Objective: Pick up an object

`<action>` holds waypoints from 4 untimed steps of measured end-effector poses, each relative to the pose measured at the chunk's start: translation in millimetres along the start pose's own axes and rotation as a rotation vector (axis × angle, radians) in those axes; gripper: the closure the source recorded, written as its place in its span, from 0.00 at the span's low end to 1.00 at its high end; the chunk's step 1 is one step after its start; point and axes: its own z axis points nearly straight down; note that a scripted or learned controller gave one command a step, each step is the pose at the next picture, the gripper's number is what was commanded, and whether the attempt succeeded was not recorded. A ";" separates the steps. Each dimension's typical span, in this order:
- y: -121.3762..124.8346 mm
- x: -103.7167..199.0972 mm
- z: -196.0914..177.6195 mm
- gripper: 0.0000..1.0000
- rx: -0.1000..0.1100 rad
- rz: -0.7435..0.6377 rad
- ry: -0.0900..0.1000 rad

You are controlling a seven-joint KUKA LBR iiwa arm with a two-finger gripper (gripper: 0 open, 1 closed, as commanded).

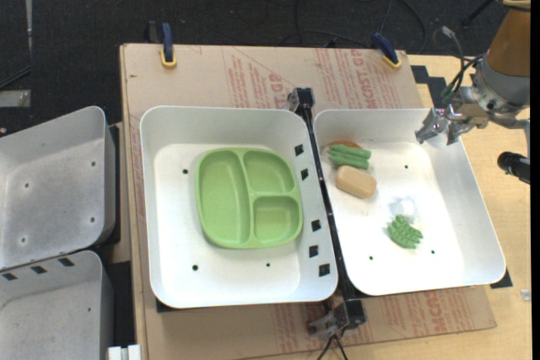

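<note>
The right bin [460,181] holds a green bean-like toy [348,154] with an orange piece behind it, a tan bread-like block [355,181], a small pale crumpled item [404,206] and a leafy green toy [404,233]. My gripper [440,127] hangs over the bin's far right rim, well to the right of the objects, its fingers spread with nothing between them. The orange band and grey wrist [506,67] rise above it at the right edge.
The left bin [160,206] holds a green divided plate [250,197]. A black divider with clips [314,181] runs between the bins. White panels [51,181] lie at far left. Blue-and-yellow clamps [167,46] hold the cardboard board at the back.
</note>
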 end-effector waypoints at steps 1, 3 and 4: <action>1.2 -0.1 -24.5 1.00 0.001 -0.002 0.000; -14.8 113.2 -18.6 1.00 0.006 -0.006 0.003; -9.9 170.4 -18.7 1.00 0.006 -0.006 0.003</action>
